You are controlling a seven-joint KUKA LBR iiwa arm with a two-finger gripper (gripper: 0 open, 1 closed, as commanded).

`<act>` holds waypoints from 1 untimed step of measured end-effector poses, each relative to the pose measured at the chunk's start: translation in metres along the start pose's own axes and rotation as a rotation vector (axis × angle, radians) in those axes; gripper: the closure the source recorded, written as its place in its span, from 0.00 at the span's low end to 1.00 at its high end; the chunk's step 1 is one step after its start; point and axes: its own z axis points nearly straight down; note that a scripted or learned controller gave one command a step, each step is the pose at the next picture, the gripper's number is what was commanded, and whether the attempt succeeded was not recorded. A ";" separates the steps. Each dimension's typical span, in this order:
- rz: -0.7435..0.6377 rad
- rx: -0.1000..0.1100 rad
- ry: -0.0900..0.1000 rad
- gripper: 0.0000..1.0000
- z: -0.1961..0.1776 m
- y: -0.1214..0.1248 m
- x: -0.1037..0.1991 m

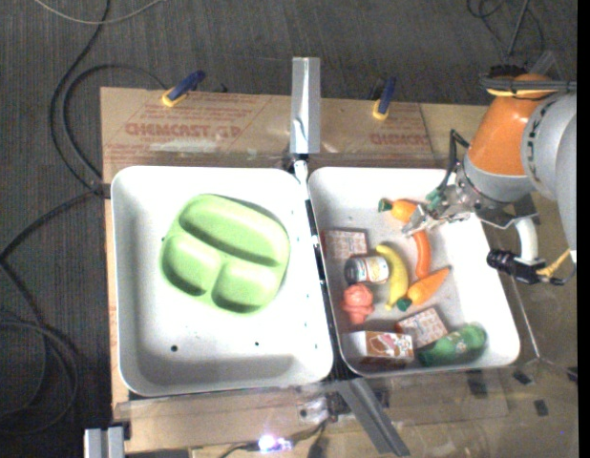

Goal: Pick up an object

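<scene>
Fingers [431,210]: you cannot tell their spread. They hang just beside the small orange toy [398,208], near the right bin's [371,181] far edge. Likely light, stiff, slippery; pinch its middle.

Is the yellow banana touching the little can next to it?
Touching. In the camera view, the banana curves right against the side of the can, with no white bin floor visible between them.
</scene>
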 end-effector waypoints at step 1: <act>0.011 0.012 0.004 1.00 -0.085 0.034 0.055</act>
